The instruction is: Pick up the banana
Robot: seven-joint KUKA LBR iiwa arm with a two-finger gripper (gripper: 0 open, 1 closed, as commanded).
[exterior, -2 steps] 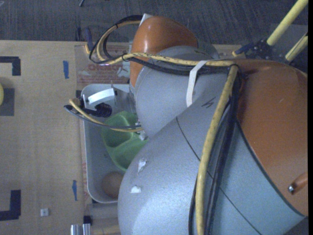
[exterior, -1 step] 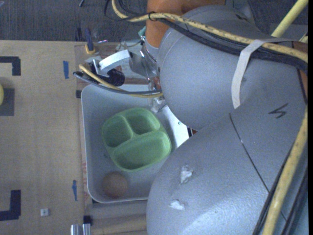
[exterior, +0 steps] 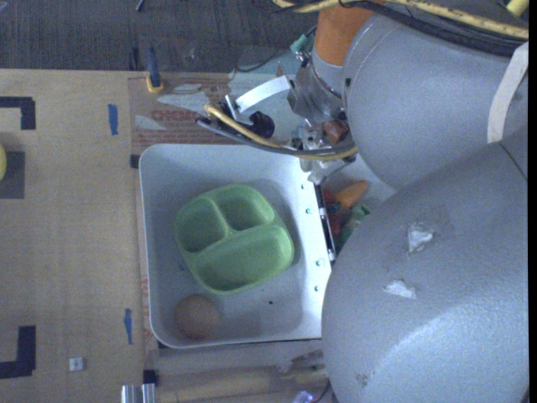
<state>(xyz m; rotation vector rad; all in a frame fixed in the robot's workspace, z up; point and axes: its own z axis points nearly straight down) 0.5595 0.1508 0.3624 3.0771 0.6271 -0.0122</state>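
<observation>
Honestly, I cannot tell the jaw state; smooth green divided tray (exterior: 235, 238) mid-bin (exterior: 159, 175), round tan ball (exterior: 196, 316) at its near-left corner

The arm (exterior: 436, 183) is bulky, smooth grey, with an orange band (exterior: 352, 7) at twelve o'clock and yellow cables (exterior: 394, 2) draped across.

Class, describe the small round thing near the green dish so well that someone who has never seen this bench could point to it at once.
Start at the white bin in the middle of the view. Inside it lies a green divided dish; look toward the bin's near corner, below and left of the dish. There sits the ball, apart from the dish: small, round and dull brown, the only thing in the bin that is not green.
</observation>
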